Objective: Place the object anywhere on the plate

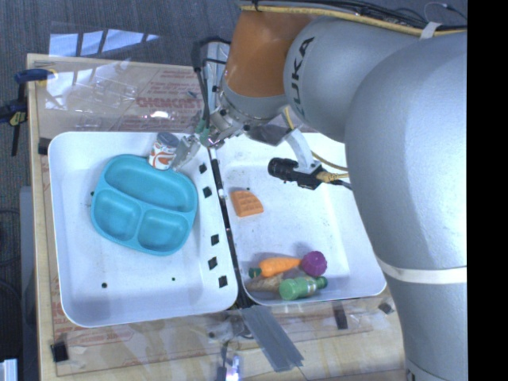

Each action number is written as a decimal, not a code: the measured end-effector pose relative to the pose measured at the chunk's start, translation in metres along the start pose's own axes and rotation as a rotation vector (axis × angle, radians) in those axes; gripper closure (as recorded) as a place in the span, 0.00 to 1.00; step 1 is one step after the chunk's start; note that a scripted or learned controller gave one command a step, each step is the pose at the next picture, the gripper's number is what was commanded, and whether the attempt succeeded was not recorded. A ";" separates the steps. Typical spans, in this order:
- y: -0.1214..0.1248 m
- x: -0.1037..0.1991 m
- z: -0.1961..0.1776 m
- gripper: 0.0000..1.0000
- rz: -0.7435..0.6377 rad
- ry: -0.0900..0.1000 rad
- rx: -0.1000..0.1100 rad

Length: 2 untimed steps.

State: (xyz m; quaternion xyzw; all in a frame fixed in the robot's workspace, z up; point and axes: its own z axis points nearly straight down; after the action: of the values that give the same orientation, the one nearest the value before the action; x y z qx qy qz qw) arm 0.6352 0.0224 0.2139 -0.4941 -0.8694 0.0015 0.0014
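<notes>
A blue three-compartment plate [144, 205] lies in the left bin [71, 292]. Just past the plate's far rim is a small can [163, 152], white and grey with red on its side, tilted. My gripper [189, 147] reaches down from the right to the strip between the bins, and its tip is right beside the can's right side. The grey arm and its orange band hide the gripper's upper part. I cannot see whether the can is between the gripper's tips or only next to them.
The right bin [349, 236] holds an orange block [247, 203] near its left wall. A carrot [277, 266], a purple vegetable [314, 262] and a green bottle [301, 288] lie at its near edge. A black connector [292, 171] sticks out of the arm above that bin.
</notes>
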 end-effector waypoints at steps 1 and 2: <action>0.000 0.000 0.000 0.00 0.000 0.000 0.000; 0.000 0.000 0.000 0.00 0.000 0.000 0.000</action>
State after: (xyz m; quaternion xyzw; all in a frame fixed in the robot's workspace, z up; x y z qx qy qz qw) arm 0.6352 0.0224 0.2139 -0.4941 -0.8694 0.0015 0.0014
